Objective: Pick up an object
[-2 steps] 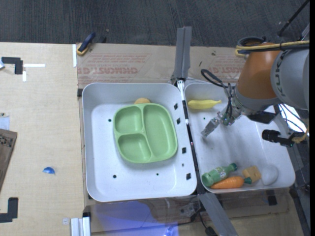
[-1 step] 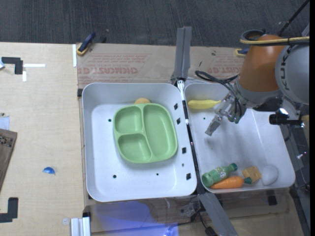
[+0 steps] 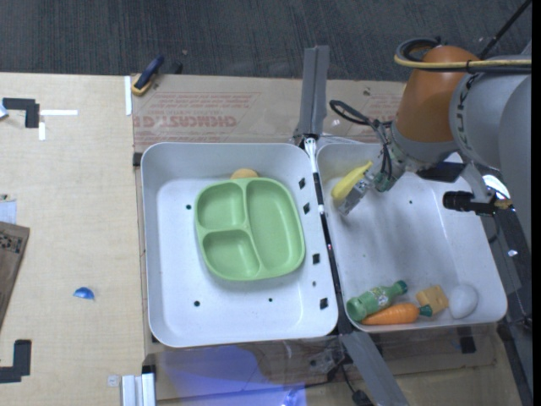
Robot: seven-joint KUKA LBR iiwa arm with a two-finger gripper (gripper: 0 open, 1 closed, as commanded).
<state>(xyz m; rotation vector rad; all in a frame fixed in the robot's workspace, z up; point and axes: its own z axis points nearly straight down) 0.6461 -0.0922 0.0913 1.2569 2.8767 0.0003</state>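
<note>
My gripper (image 3: 354,198) reaches into the back left part of the right bin (image 3: 473,252), coming from the orange-banded wrist (image 3: 431,91). A yellow banana-like object (image 3: 349,180) lies right against the gripper's upper side; whether it is held is unclear. Along the right bin's front wall lie a green bottle (image 3: 378,299), an orange carrot (image 3: 393,315), a tan block (image 3: 432,298) and a white ball (image 3: 462,300). The left bin (image 3: 169,303) holds a green divided plate (image 3: 249,227), with a small orange-yellow object (image 3: 244,174) peeking out behind it.
A grey upright post (image 3: 314,91) stands behind the divider between the bins. Black cables (image 3: 351,112) loop near the wrist. A black clamp (image 3: 463,200) juts in over the right bin's right side. A cardboard sheet (image 3: 203,108) lies behind the left bin.
</note>
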